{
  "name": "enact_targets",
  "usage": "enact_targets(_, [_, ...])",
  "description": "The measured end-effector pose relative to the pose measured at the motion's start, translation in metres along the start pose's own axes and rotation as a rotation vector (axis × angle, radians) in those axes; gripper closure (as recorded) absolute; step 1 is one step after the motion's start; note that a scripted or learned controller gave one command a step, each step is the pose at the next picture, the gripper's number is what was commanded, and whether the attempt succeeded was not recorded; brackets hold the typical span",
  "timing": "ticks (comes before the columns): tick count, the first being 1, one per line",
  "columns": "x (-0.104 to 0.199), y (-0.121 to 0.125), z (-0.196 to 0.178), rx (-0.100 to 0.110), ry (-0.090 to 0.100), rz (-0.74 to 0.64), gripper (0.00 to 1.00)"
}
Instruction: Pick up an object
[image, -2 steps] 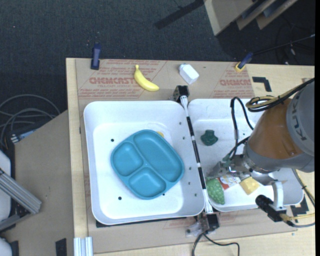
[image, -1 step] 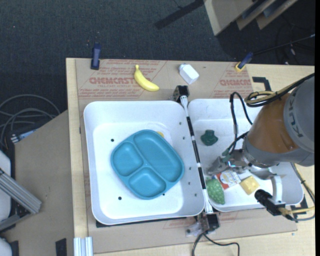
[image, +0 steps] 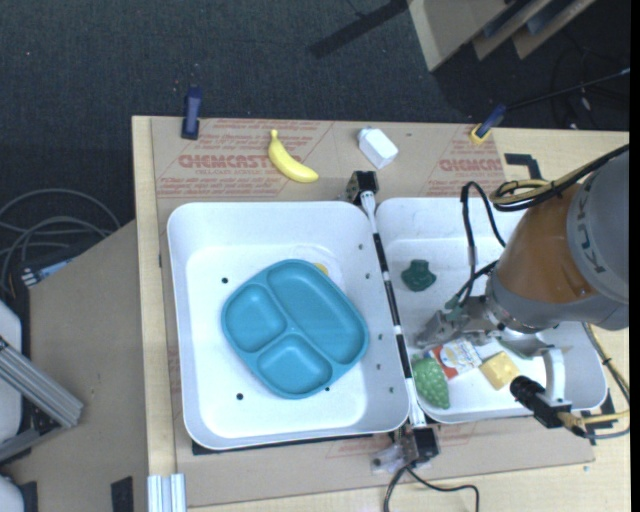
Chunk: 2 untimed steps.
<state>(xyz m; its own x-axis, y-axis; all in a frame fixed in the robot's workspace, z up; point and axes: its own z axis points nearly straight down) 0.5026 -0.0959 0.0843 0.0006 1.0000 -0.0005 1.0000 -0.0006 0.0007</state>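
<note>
Right bin (image: 600, 395): lower right of the frame; I see several small things along its near edge.
Green lumpy thing (image: 432, 382): lies in the right bin's near left corner, just beside the divider between the bins.
Red-and-white packet (image: 458, 357): sits just right of the green lumpy thing, touching or almost touching it.
Yellow block (image: 498, 370): right of the packet, near the arm's black fitting.
Gripper (image: 447, 325): hangs over the packet and green lumpy thing; I cannot tell whether its fingers are apart or together, and I see nothing held.
Arm (image: 560, 255): grey with an orange band, reaching in from the right edge over the right bin.
Dark green thing (image: 417, 274): farther back in the right bin, well apart from the gripper.
Left bin (image: 200, 400): centre left; a blue divided plate (image: 292, 326) lies flat in it.
Bench (image: 230, 160): upper part of frame; a banana (image: 288, 160) and a white block (image: 377, 148) lie behind the bins.
</note>
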Motion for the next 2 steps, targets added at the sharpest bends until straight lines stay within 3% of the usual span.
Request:
enact_targets(1, [-0.004,0.05,0.0,-0.001,0.0,-0.001,0.0])
enact_targets(2, [-0.001,0.077,0.0,-0.001,0.0,-0.002,0.0])
